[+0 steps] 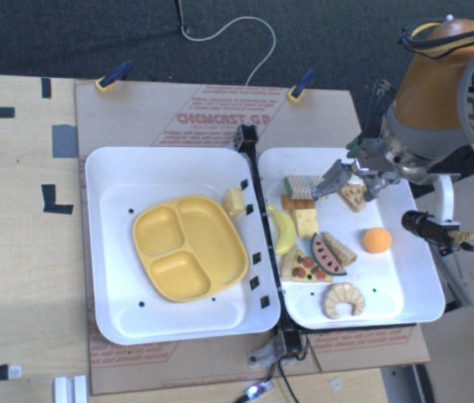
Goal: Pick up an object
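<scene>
The right bin holds several toy foods: a sandwich piece, a cheese cube, a banana, a watermelon slice, a pizza piece, an orange and a croissant. My gripper hangs over the far part of this bin with its fingers spread open. A small brown toast piece lies in the bin between the two fingertips, and I cannot tell whether either one touches it.
The left bin carries a yellow divided plate and a small pale yellow block by the divider. A black part juts over the right bin's right rim. Cardboard lies under both bins.
</scene>
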{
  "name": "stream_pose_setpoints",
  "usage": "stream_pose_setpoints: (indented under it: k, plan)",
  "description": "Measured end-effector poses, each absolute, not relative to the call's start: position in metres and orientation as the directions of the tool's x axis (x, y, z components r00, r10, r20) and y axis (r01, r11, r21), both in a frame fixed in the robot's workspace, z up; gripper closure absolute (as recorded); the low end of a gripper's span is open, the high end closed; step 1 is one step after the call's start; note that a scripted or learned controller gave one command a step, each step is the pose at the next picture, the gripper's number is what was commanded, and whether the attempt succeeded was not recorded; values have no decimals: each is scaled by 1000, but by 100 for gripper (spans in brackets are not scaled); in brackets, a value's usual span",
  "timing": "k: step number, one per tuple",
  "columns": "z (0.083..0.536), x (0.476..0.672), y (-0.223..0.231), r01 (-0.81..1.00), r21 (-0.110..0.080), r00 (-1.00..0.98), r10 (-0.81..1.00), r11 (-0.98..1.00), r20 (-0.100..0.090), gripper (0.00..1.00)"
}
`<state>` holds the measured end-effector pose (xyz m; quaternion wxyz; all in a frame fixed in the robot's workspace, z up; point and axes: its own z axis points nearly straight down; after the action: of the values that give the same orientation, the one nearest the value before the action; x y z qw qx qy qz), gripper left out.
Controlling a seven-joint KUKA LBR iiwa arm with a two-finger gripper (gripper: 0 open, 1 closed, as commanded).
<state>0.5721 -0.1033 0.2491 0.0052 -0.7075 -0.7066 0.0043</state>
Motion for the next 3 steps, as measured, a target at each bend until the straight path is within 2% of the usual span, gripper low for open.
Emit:
stream_pose_setpoints:
  k: [1,3]
  plan:
    - [255,574,-103,1000,-2,-1,1000,1,0,0]
    - [166,568,-93,1000,-5,-2,1000,2,0,0]
